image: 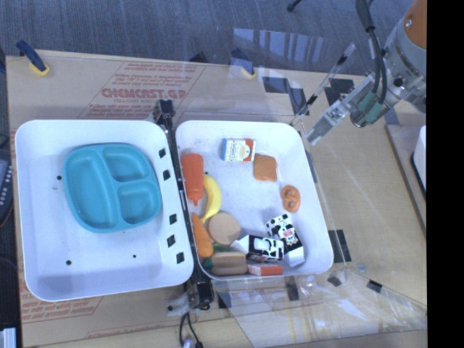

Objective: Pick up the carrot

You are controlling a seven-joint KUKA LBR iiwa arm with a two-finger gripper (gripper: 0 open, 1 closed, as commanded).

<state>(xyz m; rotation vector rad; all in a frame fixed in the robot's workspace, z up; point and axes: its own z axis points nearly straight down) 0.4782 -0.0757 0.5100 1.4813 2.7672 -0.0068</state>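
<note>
The carrot [202, 236] is a small orange tapered piece lying along the left wall of the right bin [310, 187], near the front, just below the banana [212, 196] and beside a round tan bun [224, 228]. My gripper [324, 125] hangs above the bench just outside the right bin's back right corner, pointing down and to the left. It is far from the carrot and nothing is visible in it.
The right bin also holds a red-orange bottle [192, 176], a small carton [238, 150], an orange square [265, 167], an orange lump [291, 196], black-and-white cow-pattern pieces [279, 238] and a brown sausage-shaped piece [230, 263]. A blue divided plate [112, 186] lies in the left bin [43, 267].
</note>
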